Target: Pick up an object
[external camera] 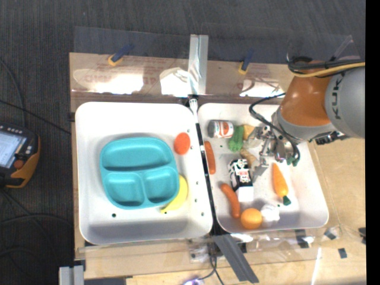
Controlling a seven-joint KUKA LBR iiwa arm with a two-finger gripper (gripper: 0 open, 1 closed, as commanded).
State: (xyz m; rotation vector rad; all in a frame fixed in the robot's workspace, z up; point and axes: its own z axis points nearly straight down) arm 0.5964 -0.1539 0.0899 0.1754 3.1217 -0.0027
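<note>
I hover my gripper (pixel 268 150), whose grasp state I cannot tell, over the right bin's (pixel 314 200) far side, needing to descend onto the carrot (pixel 279 181).

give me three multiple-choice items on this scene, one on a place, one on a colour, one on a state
1. Where does the tray lie?
A. in the left bin
B. in the right bin
C. on the floor

2. What colour is the tray?
A. red
B. teal
C. black

3. How does the carrot by the right bin's far side stand with the gripper?
A. hanging in the air from it
B. lying on the bin floor, apart from it
C. sitting on the tray

Answers:
1. A, the tray rests inside the left bin.
2. B, its three compartments are all teal.
3. B, the carrot lies flat just below the gripper, with white bin floor around it.
</note>
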